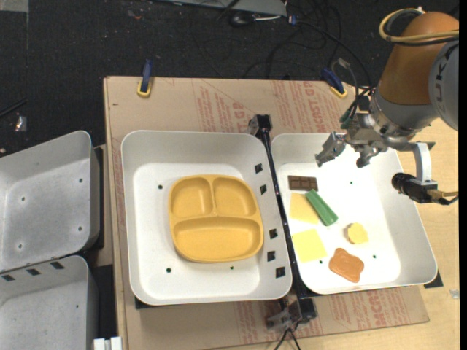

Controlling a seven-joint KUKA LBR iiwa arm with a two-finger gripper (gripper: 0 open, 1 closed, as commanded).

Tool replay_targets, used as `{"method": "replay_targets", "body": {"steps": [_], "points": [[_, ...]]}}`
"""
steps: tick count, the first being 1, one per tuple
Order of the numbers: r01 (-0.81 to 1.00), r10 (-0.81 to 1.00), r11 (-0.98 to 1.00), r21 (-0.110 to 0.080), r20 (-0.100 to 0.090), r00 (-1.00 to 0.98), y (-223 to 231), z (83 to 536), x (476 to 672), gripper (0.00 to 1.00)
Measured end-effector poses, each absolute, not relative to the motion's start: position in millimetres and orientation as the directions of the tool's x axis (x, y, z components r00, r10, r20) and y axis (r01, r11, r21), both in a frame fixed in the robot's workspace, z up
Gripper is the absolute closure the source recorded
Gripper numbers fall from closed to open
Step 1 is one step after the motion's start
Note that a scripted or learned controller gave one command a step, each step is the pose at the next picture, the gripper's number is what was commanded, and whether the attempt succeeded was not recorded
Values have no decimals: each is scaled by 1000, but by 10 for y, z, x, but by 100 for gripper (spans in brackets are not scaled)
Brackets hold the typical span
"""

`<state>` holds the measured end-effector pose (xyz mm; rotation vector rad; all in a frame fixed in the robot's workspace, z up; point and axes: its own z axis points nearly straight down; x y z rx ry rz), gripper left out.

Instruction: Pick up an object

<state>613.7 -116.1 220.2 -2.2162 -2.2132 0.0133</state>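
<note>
My gripper (344, 154) hangs over the back of the right bin (408, 224), its two fingers spread open with nothing between them. In front of it and to its left in that bin lie a brown chocolate bar (302, 183), a green stick (321, 208) resting across a pale yellow slab (301, 208), a second yellow square (309, 245), a small round yellow piece (357, 233) and an orange-brown piece (346, 265). The gripper stands above and apart from all of them.
The left bin (146, 159) holds a yellow divided plate (216, 218). A black divider (271, 188) runs between the bins. Blue clamps (145, 78) grip the board's back edge. White panels (44, 195) lie to the far left.
</note>
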Motion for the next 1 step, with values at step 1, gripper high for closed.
{"method": "replay_targets", "body": {"steps": [1], "points": [[1000, 1000, 1, 0, -1, -1, -1160, 2275, 6163, 0]]}}
